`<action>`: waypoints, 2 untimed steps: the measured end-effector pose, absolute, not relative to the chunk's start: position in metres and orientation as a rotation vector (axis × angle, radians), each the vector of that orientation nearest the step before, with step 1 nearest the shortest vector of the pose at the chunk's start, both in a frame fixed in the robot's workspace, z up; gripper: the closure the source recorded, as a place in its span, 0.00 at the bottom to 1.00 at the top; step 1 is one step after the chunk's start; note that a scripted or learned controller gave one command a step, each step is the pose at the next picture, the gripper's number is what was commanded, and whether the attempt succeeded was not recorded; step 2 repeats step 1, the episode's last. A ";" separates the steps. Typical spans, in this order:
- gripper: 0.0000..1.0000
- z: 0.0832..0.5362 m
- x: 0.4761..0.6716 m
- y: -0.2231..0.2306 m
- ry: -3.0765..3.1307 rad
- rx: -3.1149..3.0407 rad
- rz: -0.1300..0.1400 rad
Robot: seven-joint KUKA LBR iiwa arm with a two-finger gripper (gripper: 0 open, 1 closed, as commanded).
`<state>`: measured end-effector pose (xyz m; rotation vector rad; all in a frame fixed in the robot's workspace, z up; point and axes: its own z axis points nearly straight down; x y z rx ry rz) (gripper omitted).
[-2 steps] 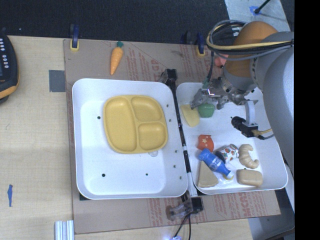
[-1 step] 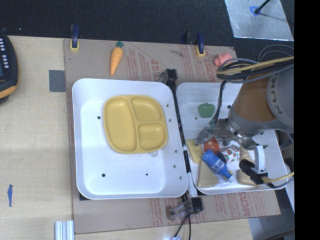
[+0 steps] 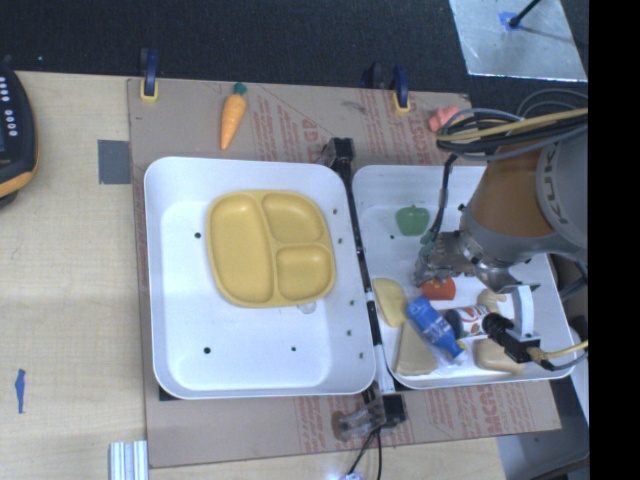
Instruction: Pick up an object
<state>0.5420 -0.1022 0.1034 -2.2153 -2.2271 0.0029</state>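
My gripper (image 3: 436,268) hangs low in the right bin (image 3: 380,193), reaching in from the right under the grey and orange arm. Just beneath its tip lies a small red object (image 3: 438,290). A green object (image 3: 411,219) sits further back in the same bin. In front lie a blue packet (image 3: 434,328), a pale yellow piece (image 3: 388,295), a beige wedge (image 3: 413,353) and a red-and-white tube (image 3: 476,323). The gripper touches or nearly touches the red object; I cannot see anything held.
The left bin (image 3: 165,268) holds a yellow divided plate (image 3: 270,246). A toy carrot (image 3: 232,116) lies on the cardboard behind the bins, and a pink object (image 3: 446,119) sits at the back right. Cables loop over the arm. A dark device (image 3: 14,133) rests at far left.
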 end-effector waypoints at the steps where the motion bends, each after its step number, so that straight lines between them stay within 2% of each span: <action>1: 1.00 0.217 0.509 -0.055 -2.232 -2.214 -0.008; 2: 1.00 0.217 0.509 -0.055 -2.232 -2.214 -0.008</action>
